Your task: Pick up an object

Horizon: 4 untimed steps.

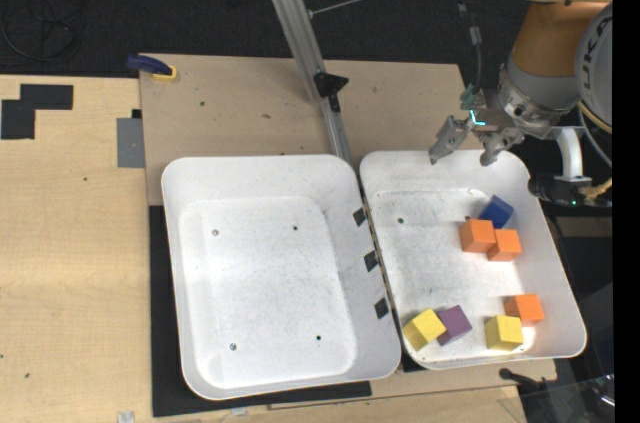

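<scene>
My gripper hangs above the far edge of the right bin, open, its two fingers spread with nothing between them. Below and right of it lie a blue block and two orange blocks pressed together. Near the bin's front edge sit a yellow block, a purple block, another yellow block and an orange block.
The left bin sits beside the right one, joined by black clips. A slanted aluminium rail rises behind the bins. A blue and yellow clamp lies at the bench's far left corner.
</scene>
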Each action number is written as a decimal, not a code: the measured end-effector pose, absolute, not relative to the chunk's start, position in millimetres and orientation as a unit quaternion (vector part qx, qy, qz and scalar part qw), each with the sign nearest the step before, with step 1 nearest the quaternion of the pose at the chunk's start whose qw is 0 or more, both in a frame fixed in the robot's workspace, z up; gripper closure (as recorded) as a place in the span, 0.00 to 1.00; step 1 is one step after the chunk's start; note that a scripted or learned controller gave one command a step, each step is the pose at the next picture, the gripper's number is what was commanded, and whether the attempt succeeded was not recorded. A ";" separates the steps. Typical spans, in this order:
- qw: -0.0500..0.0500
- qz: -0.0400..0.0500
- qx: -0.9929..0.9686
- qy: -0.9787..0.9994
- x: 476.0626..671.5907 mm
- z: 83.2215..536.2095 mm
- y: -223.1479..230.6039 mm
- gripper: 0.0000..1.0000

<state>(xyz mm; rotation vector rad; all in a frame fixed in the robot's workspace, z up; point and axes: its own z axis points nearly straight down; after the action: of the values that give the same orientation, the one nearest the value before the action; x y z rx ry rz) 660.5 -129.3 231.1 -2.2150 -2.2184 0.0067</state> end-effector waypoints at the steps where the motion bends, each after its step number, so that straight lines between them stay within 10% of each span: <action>1: 0.001 0.001 -0.706 -0.709 661.5 234.1 -128.9 0.00; 4: 0.001 0.001 -0.707 -0.708 655.4 89.9 -125.2 0.00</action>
<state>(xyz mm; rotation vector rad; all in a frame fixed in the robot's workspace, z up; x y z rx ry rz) 655.4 -125.2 89.9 -2.2185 -2.2211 0.0033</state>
